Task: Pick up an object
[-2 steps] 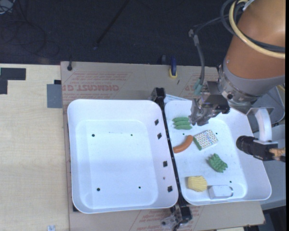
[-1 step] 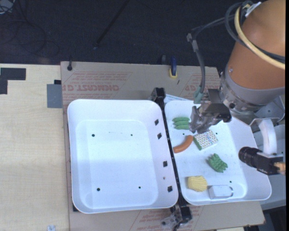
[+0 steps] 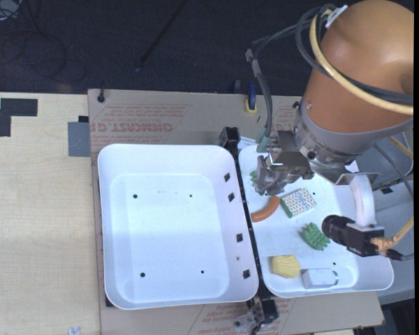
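Gripper (image 3: 270,180) above orange piece (image 3: 265,211) — right bin (image 3: 377,278)

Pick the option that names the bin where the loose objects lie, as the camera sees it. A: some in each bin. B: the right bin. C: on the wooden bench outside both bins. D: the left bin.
B: the orange piece, the green block, the yellow piece and the pale grey item all lie in the right bin, where the gripper also reaches.

The grey arm reaches in from the right, orange band uppermost, wrist pointing down, gripper (image 3: 269,180) low near the right bin's left edge.
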